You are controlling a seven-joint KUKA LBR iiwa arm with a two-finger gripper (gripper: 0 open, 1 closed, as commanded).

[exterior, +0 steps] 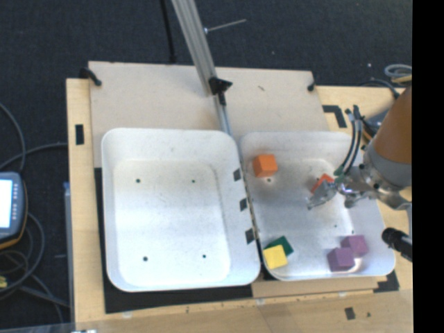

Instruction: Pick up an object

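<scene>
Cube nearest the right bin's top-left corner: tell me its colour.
Orange, clearest in the camera view.

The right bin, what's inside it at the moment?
Inside the right bin: an orange block, a yellow block against a green one, two purple blocks, and a small red-orange piece by the gripper. The arm covers the bin's right edge.

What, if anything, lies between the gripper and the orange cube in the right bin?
Nothing visible. The gripper hovers over the right bin, and only bare bin floor separates it from the orange cube up and to its left in the picture.
</scene>
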